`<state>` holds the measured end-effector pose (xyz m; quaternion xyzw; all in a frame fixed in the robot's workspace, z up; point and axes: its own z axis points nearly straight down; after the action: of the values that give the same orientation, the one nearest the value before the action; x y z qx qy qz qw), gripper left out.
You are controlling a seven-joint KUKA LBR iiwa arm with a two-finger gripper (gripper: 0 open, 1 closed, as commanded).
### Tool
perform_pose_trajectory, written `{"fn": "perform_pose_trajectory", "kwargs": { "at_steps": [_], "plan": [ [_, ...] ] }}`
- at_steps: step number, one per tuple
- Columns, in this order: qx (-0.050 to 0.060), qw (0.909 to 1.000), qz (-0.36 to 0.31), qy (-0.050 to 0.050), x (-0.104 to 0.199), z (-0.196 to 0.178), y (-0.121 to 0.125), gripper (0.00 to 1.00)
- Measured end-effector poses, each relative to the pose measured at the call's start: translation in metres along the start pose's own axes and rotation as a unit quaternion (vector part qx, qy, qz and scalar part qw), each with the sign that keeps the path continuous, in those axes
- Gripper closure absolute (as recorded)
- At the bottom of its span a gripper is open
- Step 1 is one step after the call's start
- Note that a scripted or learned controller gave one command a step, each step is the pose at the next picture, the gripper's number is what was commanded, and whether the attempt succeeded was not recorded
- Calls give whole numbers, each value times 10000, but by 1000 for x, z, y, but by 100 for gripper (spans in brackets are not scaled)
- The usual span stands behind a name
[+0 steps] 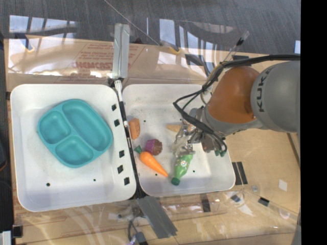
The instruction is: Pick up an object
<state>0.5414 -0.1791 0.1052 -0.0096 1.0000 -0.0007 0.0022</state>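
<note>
The counter [265,152] is seen from above at a slant, a pale wooden surface on which two shallow white bins are set side by side, touching along their inner walls. The grey arm [278,96] is reached in from the right edge of the view, its orange band [232,98] lying over the right part of the right bin, with black cables looped around the wrist. The left bin [30,182] is occupied by a teal divided plate [75,131], laid flat and turned at an angle, its three compartments facing up. In the right bin [214,175] several small items are gathered toward the middle and the near side. The jaws [182,142] are lowered into this bin, directly above the upper end of a green bottle [181,168], which is laid tilted with its cap toward the near wall; whether the jaws are spread or pressed together cannot be told, as the metal parts are too small and cluttered to be read, and no item is seen between them. An orange carrot [153,165] is laid just left of the bottle, its green top pointing toward the dividing wall. A dark purple round vegetable [153,146] is placed just above the carrot. A small orange-brown item [134,128] is rested against the dividing wall. A pale tan piece [174,128] is found beside the wrist.
</note>
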Motion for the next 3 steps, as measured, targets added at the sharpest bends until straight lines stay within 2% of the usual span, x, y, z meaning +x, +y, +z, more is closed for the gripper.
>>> {"fn": "perform_pose_trajectory", "kwargs": {
  "at_steps": [1,2,3],
  "plan": [
    [10,9999,-108,-35,-1,-107,21,100],
    [-9,9966,-826,17,54,-111,50,100],
    [-16,9842,-1769,27,46,-91,61,100]
  ]
}}
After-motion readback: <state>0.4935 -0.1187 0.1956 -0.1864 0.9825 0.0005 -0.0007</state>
